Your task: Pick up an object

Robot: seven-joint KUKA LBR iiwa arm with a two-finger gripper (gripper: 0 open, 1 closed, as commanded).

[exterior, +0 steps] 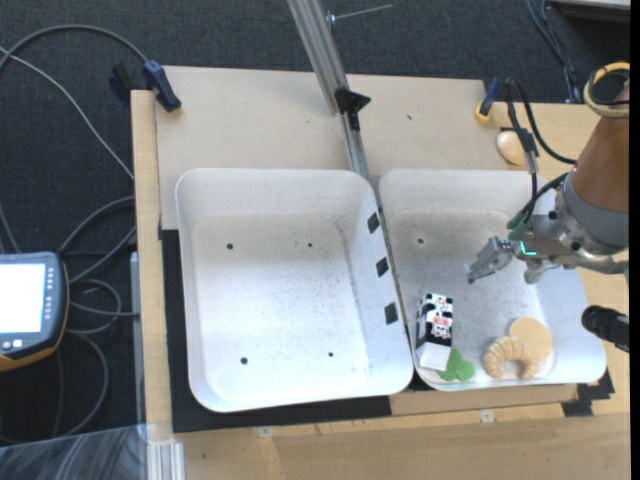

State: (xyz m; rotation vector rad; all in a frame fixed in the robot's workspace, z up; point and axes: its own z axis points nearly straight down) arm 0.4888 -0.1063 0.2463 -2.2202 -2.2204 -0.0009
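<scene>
Two shallow white bins sit side by side on the counter point(260, 118), a metal pole point(320, 53) slanting above the seam between them. Blue clamps point(160, 83) grip the counter's far edge, and a pendant screen point(25, 308) rests at left. Lying along the right bin's point(440, 203) near rim are a black-and-white carton point(435, 320), a green piece point(459, 368) and a tan curled toy point(518, 348). Reaching from the right, the gripper point(495, 258) hovers above that bin, fingers spread, pinching nothing.

grey arm point(590, 208) with orange band; black cables; metallic claw point(487, 263); small teal light
</scene>
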